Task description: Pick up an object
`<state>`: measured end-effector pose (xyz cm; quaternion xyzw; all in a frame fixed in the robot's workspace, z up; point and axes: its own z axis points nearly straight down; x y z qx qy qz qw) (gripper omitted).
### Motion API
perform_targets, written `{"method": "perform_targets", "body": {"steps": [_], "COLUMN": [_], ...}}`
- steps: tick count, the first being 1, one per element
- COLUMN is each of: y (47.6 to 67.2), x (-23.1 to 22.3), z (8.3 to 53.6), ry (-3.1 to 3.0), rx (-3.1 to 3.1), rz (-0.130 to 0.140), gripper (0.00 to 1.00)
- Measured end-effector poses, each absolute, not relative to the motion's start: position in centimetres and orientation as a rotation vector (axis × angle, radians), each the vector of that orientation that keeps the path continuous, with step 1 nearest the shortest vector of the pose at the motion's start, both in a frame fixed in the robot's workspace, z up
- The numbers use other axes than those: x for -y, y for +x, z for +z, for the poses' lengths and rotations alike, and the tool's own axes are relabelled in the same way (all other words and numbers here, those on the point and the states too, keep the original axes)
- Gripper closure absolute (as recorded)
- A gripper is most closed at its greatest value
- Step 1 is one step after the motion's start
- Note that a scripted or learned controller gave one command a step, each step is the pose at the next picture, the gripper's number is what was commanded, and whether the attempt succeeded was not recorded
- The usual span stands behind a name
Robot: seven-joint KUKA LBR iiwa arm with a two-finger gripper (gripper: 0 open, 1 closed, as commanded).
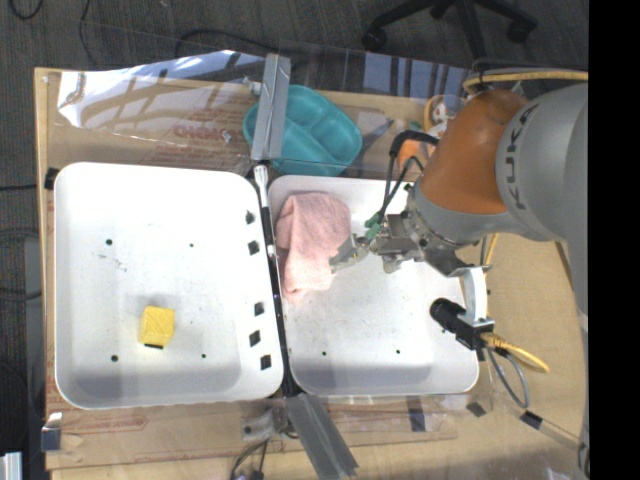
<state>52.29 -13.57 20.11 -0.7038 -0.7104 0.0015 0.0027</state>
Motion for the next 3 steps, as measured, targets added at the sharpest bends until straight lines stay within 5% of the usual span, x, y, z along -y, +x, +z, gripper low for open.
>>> {"method": "perform_targets", "body": {"steps": [1, 2, 3], "y": [52.6, 55.5, 54.5], "x": [11.9, 14.1, 17.9], "z": [17.6, 9.3, 9.7], "ry": [-2.120, -2.132, -2.518], "rx": [2.312, 2.309, 1.877], "rz": [0.004, -0.001, 0.001], "gripper": [0.00, 0.00, 0.00]}}
